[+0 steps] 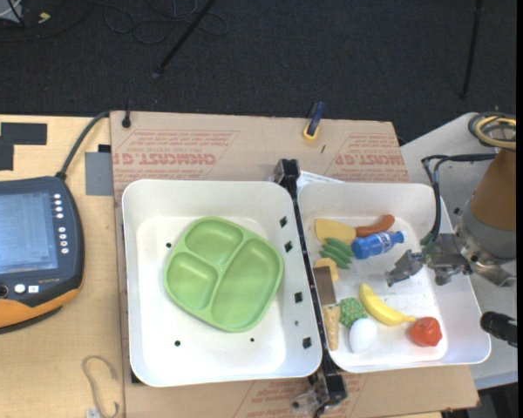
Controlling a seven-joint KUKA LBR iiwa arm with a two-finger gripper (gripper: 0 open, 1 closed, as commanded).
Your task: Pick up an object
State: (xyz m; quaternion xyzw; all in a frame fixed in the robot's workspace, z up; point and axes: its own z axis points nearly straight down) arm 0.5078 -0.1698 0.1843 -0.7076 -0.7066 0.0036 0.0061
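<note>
The right white bin [458,355] holds several toy foods: a blue bottle [376,244], a red-orange sausage [376,225], a yellow wedge [333,230], a green pod [336,252], a banana [383,307], a white egg [363,334], a red tomato [426,331], a green broccoli piece [351,309] and a tan cone [331,325]. My gripper [404,267] reaches in from the right, just right of the bottle and above the banana. It is open, and nothing sits between its fingers.
The left white bin [139,320] carries a green divided plate [224,273]. A black divider [298,268] runs between the bins. A tablet-like pendant [26,238] lies on the bench at far left. A blue-and-yellow clamp [314,122] sits on the cardboard behind.
</note>
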